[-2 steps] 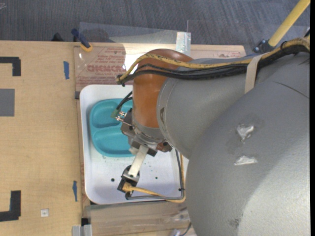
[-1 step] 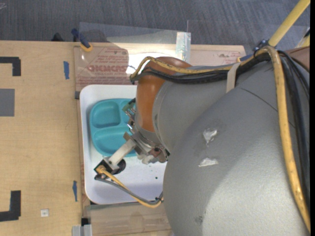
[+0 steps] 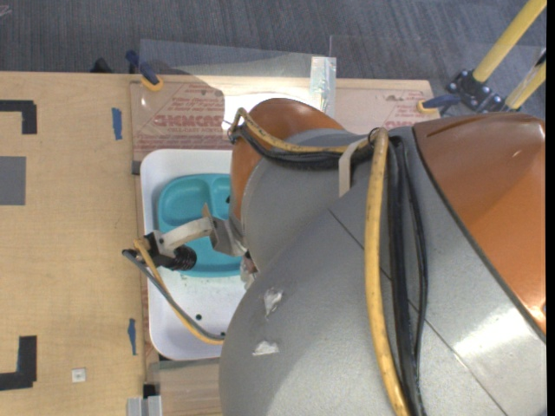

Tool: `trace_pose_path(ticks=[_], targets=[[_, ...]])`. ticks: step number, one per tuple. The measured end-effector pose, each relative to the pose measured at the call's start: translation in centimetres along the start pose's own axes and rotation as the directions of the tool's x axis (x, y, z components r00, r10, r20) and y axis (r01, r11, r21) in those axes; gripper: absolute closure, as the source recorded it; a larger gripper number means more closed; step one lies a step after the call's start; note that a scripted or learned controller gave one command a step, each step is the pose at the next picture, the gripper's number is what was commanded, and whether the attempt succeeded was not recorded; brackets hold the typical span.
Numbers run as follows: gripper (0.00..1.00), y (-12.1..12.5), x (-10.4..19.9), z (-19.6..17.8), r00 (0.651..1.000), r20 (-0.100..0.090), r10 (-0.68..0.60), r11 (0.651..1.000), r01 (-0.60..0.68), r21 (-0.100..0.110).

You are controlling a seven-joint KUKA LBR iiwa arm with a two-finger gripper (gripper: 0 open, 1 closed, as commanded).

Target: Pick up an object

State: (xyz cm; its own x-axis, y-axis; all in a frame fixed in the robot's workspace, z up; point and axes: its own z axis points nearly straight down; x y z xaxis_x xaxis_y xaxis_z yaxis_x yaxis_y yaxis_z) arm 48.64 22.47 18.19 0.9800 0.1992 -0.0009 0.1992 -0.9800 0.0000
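A turquoise plastic dish with moulded compartments lies in the left white bin, towards its far half. My gripper hangs low over the dish's right edge, mostly buried under my own wrist and arm. The grey and orange arm covers the right side of the dish and everything to the right of it.
A tan bench top with black tape marks stretches to the left of the bin. A clear plastic sheet stands behind the bins. Yellow poles with blue clamps rise at the back right.
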Motion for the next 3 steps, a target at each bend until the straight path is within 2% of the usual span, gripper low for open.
trace_pose_path(ticks=[1, 2, 3], targets=[[1.00, -0.1, -0.6, -14.3, 0.999, -0.012, -0.037, 0.999, 0.037, 0.005], [1.00, -0.1, -0.9, -4.9, 0.914, 0.008, -0.406, 0.914, 0.406, 0.001], [1.00, -0.1, -0.8, -1.7, 1.000, 0.002, -0.021, 1.000, 0.021, -0.001]])
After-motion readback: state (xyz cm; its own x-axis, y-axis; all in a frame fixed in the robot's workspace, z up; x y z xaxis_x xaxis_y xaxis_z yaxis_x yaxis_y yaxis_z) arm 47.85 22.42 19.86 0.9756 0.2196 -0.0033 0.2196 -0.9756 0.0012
